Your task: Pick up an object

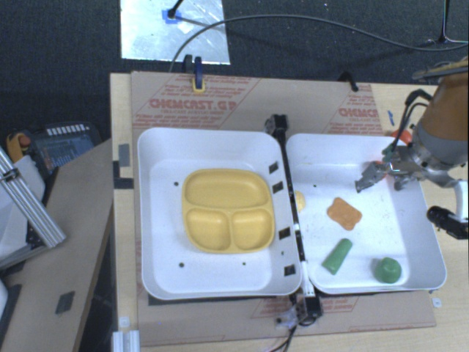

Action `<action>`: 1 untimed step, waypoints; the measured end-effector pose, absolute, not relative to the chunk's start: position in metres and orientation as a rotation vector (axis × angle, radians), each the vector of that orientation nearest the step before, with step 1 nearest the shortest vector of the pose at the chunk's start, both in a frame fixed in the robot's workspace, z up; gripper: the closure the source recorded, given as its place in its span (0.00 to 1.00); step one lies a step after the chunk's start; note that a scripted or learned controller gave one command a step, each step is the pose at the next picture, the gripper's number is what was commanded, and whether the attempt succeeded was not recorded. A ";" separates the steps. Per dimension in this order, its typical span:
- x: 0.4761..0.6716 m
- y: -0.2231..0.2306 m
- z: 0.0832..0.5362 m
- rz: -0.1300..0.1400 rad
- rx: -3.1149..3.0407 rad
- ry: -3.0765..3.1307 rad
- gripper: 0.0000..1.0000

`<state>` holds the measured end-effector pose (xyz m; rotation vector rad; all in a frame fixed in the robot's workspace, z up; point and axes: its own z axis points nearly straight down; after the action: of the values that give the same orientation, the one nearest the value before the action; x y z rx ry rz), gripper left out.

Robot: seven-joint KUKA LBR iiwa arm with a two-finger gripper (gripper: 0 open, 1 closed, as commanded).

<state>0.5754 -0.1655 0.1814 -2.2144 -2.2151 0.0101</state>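
The right bin (315, 160) holds an orange flat piece (344, 213), a green cylinder (337, 256) and a round green object (388, 270). A small yellow item (300, 200) lies against the divider between the bins. My gripper (382, 181) hangs over the upper right part of this bin, above and to the right of the orange piece. Its fingers (364, 183) are spread open with nothing between them.
A yellow three-compartment tray (226, 210) sits in the middle of the left bin (157, 196). Black clips line the divider (286, 196) between the bins. Cables run across the floor behind the bench.
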 end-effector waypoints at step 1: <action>0.579 -0.165 0.188 -0.001 -2.218 -2.226 0.00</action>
<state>0.5786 -0.1652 0.1884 -2.2184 -2.2258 -0.0010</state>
